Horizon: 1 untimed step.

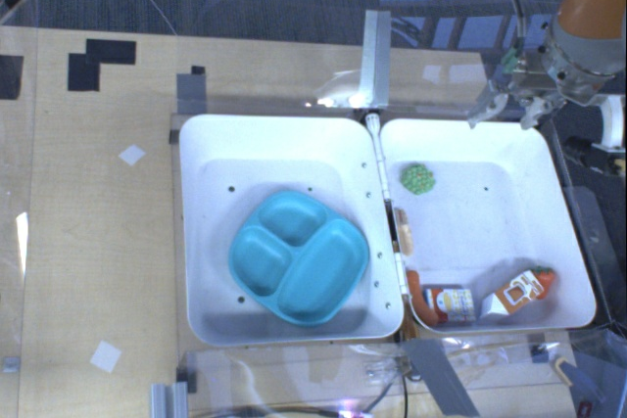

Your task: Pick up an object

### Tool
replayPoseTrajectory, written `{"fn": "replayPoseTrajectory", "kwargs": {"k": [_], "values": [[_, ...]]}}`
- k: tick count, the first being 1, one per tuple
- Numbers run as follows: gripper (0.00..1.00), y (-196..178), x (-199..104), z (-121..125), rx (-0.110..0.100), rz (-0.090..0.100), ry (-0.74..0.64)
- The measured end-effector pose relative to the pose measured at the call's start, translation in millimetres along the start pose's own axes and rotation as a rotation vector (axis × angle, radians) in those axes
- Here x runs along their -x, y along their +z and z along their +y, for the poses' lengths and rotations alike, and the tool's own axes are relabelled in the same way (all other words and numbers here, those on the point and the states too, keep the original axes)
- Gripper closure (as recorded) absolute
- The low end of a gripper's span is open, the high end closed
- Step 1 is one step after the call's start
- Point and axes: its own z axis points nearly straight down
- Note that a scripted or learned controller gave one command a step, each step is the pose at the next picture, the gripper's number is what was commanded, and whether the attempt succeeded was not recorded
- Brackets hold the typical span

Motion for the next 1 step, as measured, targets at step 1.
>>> {"fn": "replayPoseTrajectory", "kwargs": {"k": [1], "values": [[0.00,152.8,52.7,-5.8,-0.001,-0.001,-0.004]]}}
